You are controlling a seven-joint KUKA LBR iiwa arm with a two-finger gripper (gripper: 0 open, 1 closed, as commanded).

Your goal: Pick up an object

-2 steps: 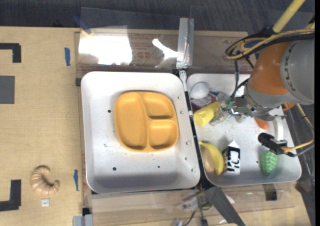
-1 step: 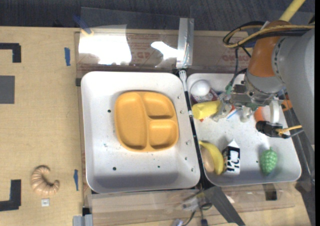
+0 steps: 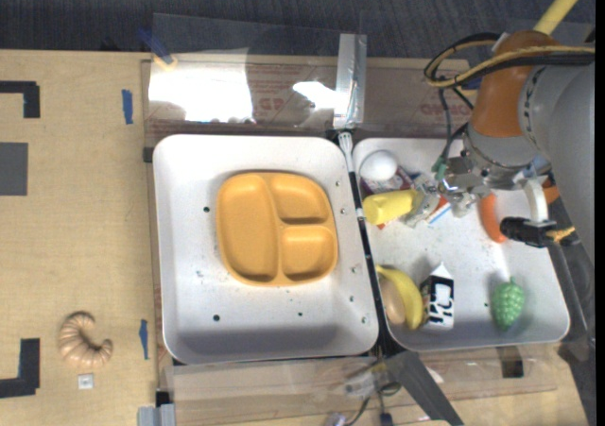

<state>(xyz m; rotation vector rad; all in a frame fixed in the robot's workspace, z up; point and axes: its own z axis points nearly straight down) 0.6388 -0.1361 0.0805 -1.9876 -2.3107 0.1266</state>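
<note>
The banana (image 3: 405, 294) lies at six o'clock in the right bin (image 3: 553, 306), and the gripper (image 3: 444, 190) hangs low by the yellow block (image 3: 388, 208) at ten o'clock, holding nothing I can see, so next it must close on one.

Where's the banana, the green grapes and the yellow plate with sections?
banana (image 3: 408, 290), camera view, on the middle of its curved yellow body.
green grapes (image 3: 508, 303), camera view, on the middle of the bunch.
yellow plate (image 3: 253, 226), camera view, on the floor of its big left section.
</note>
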